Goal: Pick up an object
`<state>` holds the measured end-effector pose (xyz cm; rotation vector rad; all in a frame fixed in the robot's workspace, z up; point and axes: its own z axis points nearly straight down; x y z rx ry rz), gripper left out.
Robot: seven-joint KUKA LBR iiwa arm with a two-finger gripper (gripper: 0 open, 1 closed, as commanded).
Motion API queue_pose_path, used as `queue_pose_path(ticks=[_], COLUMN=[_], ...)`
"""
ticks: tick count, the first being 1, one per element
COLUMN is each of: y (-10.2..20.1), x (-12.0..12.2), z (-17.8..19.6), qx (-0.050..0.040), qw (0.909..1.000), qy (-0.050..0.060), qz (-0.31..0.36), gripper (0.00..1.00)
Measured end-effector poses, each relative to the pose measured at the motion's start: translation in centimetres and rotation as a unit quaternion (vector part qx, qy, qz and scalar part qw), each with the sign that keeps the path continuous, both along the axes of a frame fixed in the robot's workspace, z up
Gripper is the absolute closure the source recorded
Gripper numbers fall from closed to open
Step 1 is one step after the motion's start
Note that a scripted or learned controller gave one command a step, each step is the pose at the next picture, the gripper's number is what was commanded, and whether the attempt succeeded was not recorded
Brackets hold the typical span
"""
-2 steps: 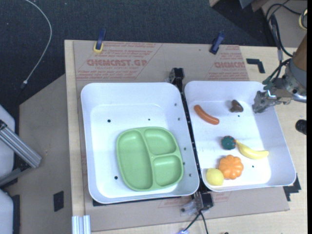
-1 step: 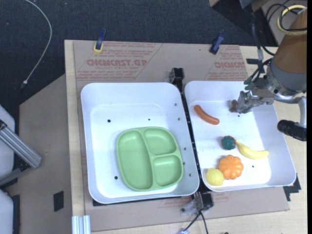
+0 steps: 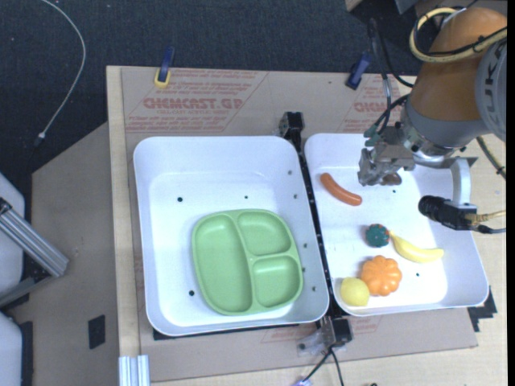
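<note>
Camera view: my gripper [image 3: 378, 174] hangs over the right bin [image 3: 463, 296], just right of the sausage [image 3: 341, 190]. Risk: a descent from here lands beside the sausage and it rolls off toward the bin wall. Finger spread: cannot tell, nothing seen held. Banana [image 3: 416, 249], orange pumpkin [image 3: 381, 274], lemon [image 3: 355, 291], teal ball [image 3: 376, 235] nearer the front; green tray [image 3: 245, 260] in the left bin [image 3: 161, 215].
</note>
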<state>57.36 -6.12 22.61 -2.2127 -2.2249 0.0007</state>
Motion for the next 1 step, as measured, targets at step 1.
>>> queue_pose_path(ticks=[1], y=[5.09], x=[1.39], z=[-1.07], qx=[-0.0007], qw=[1.0000], qy=[-0.001], qz=[0.000], gripper=[1.00])
